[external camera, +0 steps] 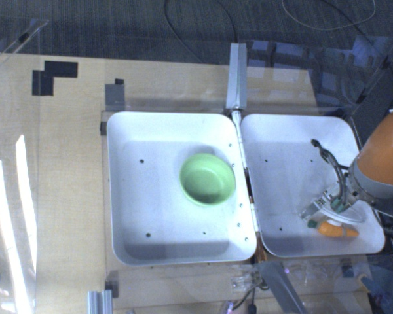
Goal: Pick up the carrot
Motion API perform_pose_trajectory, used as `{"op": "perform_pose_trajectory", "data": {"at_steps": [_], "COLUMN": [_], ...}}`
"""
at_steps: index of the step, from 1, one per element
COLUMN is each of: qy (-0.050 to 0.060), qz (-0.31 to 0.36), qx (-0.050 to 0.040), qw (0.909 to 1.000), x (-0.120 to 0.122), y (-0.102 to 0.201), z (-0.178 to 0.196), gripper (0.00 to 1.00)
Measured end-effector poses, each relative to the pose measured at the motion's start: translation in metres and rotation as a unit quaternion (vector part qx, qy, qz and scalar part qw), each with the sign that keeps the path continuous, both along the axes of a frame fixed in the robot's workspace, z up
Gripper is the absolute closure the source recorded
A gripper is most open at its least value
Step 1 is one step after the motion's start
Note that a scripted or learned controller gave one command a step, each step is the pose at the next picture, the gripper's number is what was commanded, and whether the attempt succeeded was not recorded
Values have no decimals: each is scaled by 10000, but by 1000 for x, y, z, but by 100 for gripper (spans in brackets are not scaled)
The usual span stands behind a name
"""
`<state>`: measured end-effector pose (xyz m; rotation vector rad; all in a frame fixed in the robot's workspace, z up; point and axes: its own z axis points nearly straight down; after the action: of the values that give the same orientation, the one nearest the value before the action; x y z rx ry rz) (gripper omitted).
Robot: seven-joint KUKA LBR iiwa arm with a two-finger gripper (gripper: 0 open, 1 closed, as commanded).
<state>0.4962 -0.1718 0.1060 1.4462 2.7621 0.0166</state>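
A small orange carrot (336, 229) with a green end lies on the floor of the right bin (281, 169), near its front right corner. My gripper (328, 207) hangs just above and slightly behind the carrot, at the end of the grey arm with the orange band (384, 154) that enters from the right. The carrot rests on the bin floor under the tool, and I cannot make out any contact between the two.
A green bowl (207, 178) sits in the left bin (144, 195), close to the divider between the bins. A dark cable (325, 154) runs from the wrist over the right bin. Metal brackets stand behind the bins.
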Motion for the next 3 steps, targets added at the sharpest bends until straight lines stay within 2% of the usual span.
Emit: {"op": "perform_pose_trajectory", "data": {"at_steps": [1, 2, 3], "qy": [57, 77, 39], "qz": [-880, 14, 951], "qx": [13, -7, -28], "qw": [9961, 10000, 9955], "x": [-5, -6, -3], "y": [28, -2, 0], "z": [0, 24, -15], "gripper": [0, 0, 0]}}
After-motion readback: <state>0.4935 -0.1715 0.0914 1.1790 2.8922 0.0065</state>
